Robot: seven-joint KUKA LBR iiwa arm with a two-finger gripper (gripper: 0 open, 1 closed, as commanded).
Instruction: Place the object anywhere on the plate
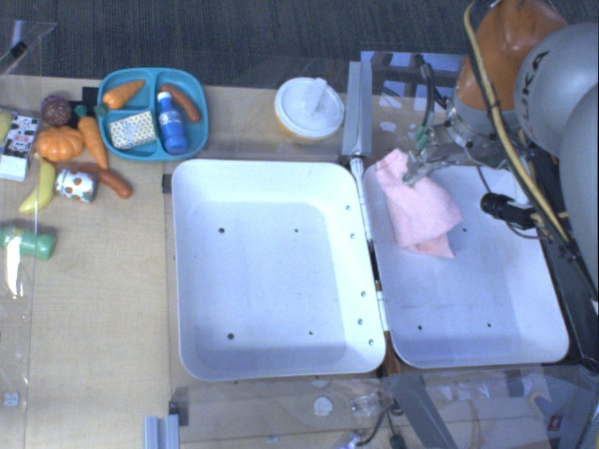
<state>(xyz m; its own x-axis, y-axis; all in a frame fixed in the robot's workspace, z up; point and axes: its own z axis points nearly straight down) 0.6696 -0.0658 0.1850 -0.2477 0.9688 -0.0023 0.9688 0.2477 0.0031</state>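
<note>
Right bin (524,325): a pink cloth (421,209) lies crumpled in the upper left part of this bin, close to the wall shared with the left bin (271,269). Its long axis runs diagonally, from a raised corner at upper left down to a folded end at lower right.

End effector (423,162): positioned at the cloth's upper corner, with the fabric drawn up between its fingers (grip appears narrow, closed on the cloth). The rest of the cloth rests on the bin floor.

Surface (103,288): a blue divided plate (154,115) stands at upper left, well apart from the cloth. It carries toy food. More toy items lie beside it.
</note>
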